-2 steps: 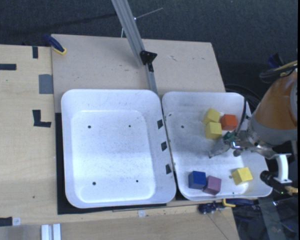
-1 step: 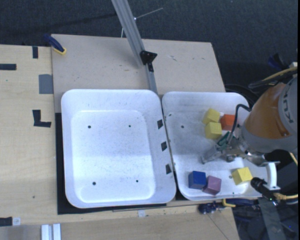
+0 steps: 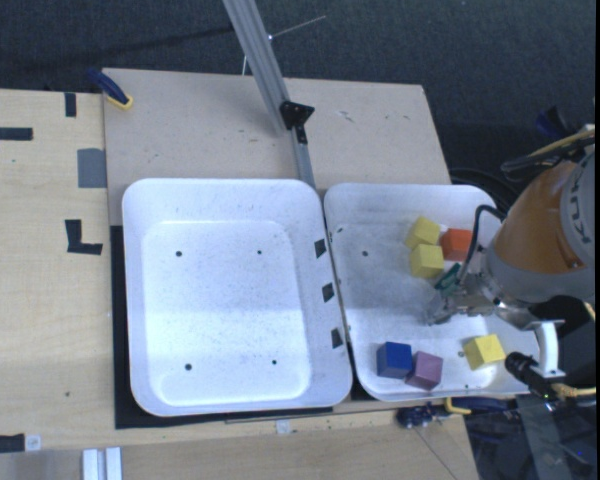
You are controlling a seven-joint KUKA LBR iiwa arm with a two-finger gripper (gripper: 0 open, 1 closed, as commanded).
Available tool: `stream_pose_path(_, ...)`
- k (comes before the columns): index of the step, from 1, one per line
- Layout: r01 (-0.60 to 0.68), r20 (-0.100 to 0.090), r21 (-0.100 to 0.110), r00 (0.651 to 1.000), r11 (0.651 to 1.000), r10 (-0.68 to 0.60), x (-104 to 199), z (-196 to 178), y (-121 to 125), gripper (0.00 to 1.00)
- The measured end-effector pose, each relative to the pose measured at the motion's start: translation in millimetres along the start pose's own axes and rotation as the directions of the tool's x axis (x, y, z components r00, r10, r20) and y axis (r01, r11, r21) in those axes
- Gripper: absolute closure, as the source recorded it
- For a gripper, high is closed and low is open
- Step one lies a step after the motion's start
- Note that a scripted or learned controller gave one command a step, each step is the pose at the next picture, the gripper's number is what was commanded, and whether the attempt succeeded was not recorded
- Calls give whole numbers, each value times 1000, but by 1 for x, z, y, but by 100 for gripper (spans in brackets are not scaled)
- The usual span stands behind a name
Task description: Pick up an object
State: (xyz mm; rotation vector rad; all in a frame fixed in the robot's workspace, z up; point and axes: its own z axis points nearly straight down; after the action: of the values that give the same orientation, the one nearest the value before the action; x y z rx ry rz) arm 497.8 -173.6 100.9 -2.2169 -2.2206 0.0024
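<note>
My gripper (image 3: pixel 448 303) hangs low over the middle of the right bin (image 3: pixel 380 218), reaching in from the right. Just up and left of it lie two yellow blocks (image 3: pixel 426 248), one against the other, with an orange block (image 3: pixel 458 241) beside them. A small dark green patch (image 3: pixel 447 280) shows at the gripper's upper edge; what it is stays unclear. A blue block (image 3: pixel 393 358) and a purple block (image 3: pixel 426 368) sit together near the bin's front wall. Another yellow block (image 3: pixel 484 350) lies to the front right of the gripper.
The left bin (image 3: pixel 140 218) stands beside the right one, sharing a rim. A grey metal pole (image 3: pixel 260 48) slants down from the top to the bins' back edge. The arm's orange band (image 3: pixel 545 228) covers the right bin's right side.
</note>
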Motion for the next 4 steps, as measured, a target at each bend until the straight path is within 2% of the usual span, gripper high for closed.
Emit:
stream_pose_path(1,0,3,-7,1000,1000,0,-3,-48,9,100)
stream_pose_path(3,0,4,-9,1000,1000,0,-8,-167,16,100)
stream_pose_path(4,5,0,-3,1000,1000,-5,46,-171,33,100)
